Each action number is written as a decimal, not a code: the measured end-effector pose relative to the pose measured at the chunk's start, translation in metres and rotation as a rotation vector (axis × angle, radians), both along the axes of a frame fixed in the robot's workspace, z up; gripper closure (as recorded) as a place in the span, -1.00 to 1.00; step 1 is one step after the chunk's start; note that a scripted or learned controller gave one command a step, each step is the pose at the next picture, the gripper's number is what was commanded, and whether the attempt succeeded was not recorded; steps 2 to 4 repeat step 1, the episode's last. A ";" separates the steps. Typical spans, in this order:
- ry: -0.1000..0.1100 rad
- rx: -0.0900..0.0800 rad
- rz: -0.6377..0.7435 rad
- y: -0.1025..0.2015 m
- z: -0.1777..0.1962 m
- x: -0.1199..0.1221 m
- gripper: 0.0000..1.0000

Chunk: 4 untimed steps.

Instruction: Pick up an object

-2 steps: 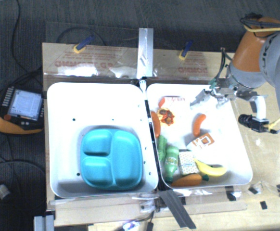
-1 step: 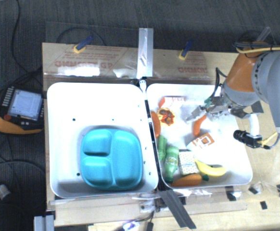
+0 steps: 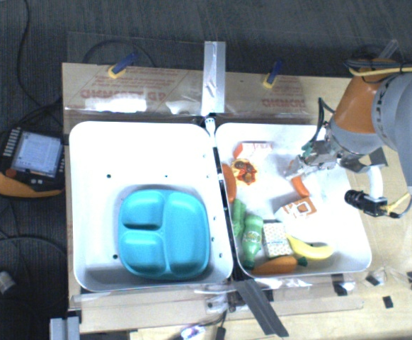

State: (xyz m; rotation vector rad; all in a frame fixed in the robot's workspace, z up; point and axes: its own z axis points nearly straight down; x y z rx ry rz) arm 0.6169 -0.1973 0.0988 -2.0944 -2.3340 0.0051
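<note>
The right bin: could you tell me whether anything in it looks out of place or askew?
Nothing looks damaged. The toy food is crowded along the right bin's left and front walls; a carrot lies against the divider, near the rim.

This is a robot test lab, not a home. A plywood surface (image 3: 404, 261) stands on dark grey carpet (image 3: 192, 13) and carries two white bins (image 3: 78, 190) held side by side, with clamps (image 3: 121, 65) at the back edge. Loose cables (image 3: 22, 20) run over the floor, and a handheld control panel (image 3: 29, 158) with a screen lies left of the surface. The grey and orange robot arm (image 3: 376, 112) reaches in from the right.
</note>
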 end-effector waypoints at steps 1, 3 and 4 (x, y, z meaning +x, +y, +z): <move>-0.004 -0.004 -0.025 0.003 0.136 0.052 1.00; -0.004 -0.004 -0.025 0.003 0.136 0.052 1.00; -0.004 -0.004 -0.025 0.003 0.136 0.052 1.00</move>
